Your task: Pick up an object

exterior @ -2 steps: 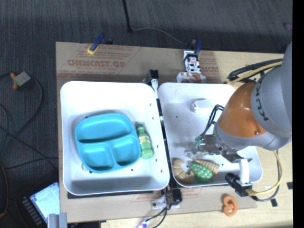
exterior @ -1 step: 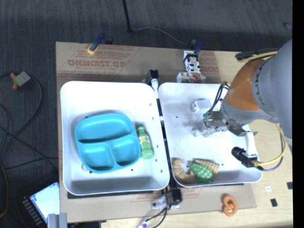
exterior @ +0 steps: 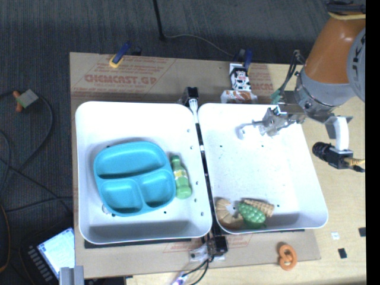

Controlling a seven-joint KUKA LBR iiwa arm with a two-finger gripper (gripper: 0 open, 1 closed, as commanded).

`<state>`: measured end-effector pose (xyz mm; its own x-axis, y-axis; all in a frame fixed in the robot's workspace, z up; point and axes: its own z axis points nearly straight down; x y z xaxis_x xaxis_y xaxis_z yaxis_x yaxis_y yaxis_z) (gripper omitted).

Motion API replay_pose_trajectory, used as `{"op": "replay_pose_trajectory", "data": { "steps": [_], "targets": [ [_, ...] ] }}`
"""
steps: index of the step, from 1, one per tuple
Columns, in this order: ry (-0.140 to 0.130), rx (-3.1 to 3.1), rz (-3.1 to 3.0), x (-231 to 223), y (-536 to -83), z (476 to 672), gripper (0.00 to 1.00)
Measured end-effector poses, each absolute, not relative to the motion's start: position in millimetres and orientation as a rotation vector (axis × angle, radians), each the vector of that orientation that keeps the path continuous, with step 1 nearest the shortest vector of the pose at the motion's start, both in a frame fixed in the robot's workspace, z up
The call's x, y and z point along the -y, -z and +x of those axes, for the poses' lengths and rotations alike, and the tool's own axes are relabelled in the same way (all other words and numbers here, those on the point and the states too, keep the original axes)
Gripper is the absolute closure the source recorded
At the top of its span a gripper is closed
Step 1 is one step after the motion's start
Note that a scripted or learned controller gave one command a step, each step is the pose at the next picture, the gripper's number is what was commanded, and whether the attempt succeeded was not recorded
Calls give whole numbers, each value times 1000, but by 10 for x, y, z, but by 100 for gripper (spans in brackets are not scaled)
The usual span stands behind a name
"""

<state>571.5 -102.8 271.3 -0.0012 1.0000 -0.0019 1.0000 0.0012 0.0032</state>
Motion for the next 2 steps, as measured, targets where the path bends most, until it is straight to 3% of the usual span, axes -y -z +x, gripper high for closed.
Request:
{"op": "replay_pose_trajectory", "data": {
  "steps": [2],
  "targets": [
    [2, -2224, 2220, -355, -2477, 4870, 100]
  ]
}}
